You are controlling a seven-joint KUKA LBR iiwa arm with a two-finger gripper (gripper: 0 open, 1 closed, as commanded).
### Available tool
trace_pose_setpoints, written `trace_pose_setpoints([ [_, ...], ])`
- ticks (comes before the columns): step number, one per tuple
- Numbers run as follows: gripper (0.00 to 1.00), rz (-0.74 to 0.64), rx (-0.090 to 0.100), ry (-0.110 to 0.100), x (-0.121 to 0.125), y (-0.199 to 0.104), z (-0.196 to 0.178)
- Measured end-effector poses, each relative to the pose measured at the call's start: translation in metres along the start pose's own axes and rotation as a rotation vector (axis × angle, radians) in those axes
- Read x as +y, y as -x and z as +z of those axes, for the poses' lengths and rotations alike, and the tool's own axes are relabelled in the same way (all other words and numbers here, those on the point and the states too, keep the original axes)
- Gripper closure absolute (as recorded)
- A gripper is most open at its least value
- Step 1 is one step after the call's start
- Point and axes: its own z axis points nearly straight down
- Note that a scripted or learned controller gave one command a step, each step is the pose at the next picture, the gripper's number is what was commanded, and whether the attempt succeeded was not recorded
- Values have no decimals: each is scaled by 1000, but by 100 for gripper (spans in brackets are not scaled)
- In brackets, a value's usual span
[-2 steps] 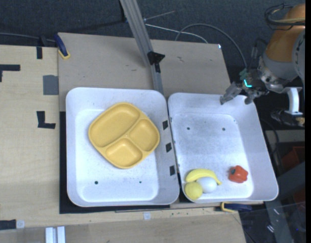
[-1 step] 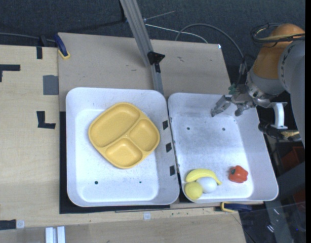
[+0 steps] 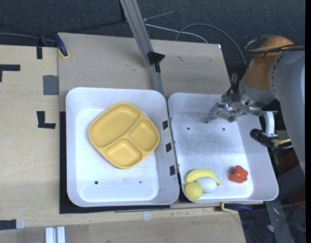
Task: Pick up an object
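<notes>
- Camera view from above gives me both bins: the left bin [image 3: 77, 135] holds a yellow divided plate [image 3: 124, 134], and the right bin [image 3: 257, 151] holds the small things I could go for.
- At the near edge of the right bin I see a banana [image 3: 202, 174], a yellow ball [image 3: 193, 190] touching it, a white egg [image 3: 209, 185] tucked between them, and a red pepper [image 3: 238, 173] just to their right.
- My gripper [image 3: 222, 114] hangs over the far end of the right bin, well apart from that cluster.
- Its fingers look spread and nothing sits between them, so I read it as released and carrying nothing.
- I judge the task as barely started: no object is lifted, all lie on the bin floor.
- What is left, as I see it: bring the gripper toward the near edge, come down on one thing, close, lift.
</notes>
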Motion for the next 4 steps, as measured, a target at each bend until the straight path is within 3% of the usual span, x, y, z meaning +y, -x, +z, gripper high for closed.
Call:
trace_pose_setpoints([
  [1, 100, -1, -1, 2, 1, 0, -13],
  [4, 100, 2, 1, 7, 3, -5, -167],
])
